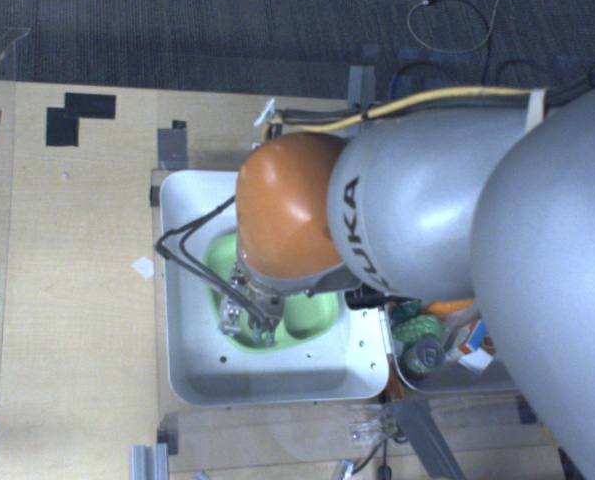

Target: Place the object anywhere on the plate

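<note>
Camera view looks down on a pale wooden surface (67, 298) carrying two shallow white bins. A big grey arm (447, 218) with a glossy orange band (287, 208) reaches in from the right and covers much of the left bin (192, 368). Its jaws (239, 318) hang low over a smooth lime-green plate (312, 313), which lies flat on the bin floor directly beneath and beside them. Whether the jaws are apart, together, or clamped on anything cannot be told; the metal wrist parts hide them. The object to be placed cannot be made out near the jaws. The low position over the plate suggests a release there is intended, though this is a judgement. To the right of the jaws, the second bin (417, 380) holds a jumble of small items (437, 333), green, orange and grey. Black cables (192, 253) loop left of the jaws.
</note>
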`<state>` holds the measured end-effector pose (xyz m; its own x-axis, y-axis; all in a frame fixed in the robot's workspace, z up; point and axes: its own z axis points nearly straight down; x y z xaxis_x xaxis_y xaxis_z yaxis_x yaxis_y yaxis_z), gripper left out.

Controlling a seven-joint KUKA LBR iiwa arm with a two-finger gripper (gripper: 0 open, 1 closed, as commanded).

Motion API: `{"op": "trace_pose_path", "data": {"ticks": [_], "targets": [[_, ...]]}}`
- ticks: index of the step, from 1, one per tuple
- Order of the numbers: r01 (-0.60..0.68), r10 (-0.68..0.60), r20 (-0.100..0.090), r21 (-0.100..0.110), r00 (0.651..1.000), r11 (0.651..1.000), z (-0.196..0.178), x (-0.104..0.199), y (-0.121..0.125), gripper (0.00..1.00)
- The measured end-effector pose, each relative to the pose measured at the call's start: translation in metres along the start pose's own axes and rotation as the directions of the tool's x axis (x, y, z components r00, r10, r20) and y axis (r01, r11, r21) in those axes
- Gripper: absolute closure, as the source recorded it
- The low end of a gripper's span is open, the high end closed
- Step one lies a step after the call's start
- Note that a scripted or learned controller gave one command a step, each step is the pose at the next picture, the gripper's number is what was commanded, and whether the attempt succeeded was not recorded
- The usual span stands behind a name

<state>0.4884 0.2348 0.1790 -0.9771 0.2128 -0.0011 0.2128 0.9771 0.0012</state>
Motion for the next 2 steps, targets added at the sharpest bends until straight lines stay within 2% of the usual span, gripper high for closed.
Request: {"op": "trace_pose_path", "data": {"ticks": [1, 2], "targets": [[-0.075, 0.075, -0.002, 0.001, 0.997, 0.997, 0.027, 0.001, 0.000, 1.00], [-0.045, 0.045, 0.002, -0.001, 0.999, 0.999, -0.017, -0.008, -0.035, 1.00]]}}
